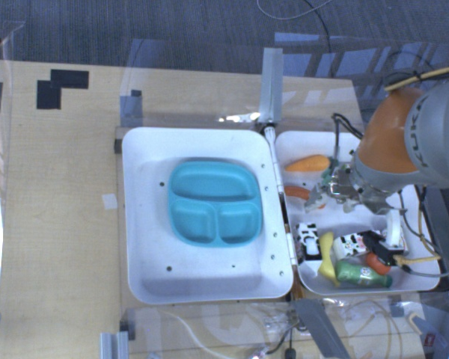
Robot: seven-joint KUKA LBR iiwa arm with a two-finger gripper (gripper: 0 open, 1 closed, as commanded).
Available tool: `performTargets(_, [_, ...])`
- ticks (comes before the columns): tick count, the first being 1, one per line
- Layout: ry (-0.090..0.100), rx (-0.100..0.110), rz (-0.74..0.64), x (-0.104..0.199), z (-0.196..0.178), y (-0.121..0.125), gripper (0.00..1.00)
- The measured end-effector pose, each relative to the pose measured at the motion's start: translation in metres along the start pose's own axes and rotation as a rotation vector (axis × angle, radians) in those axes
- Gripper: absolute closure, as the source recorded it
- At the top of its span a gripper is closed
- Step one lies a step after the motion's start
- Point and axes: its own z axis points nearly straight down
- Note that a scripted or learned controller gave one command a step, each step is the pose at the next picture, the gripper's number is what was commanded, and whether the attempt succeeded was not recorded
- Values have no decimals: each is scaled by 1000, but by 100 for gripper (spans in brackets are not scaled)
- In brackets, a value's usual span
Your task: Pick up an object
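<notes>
Over the right bin [426, 279] I have the gripper [331, 188] low among the toys, though I cannot tell how it is set from this slant. Just behind it lies a carrot [308, 164]; just to its left, a thin red piece [298, 194], perhaps touching. Nearer me sit a banana [327, 254] and green bottle [363, 274]. Farther left, the other bin [135, 200] holds a blue tray [213, 203].

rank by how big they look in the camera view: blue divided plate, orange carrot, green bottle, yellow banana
1. blue divided plate, by far the largest
2. green bottle
3. orange carrot, close to the bottle, so that order is unsure
4. yellow banana, slimmest
</notes>
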Motion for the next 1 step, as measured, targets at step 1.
performTargets(1, [3, -9, 297, 2, 10, 2, 0])
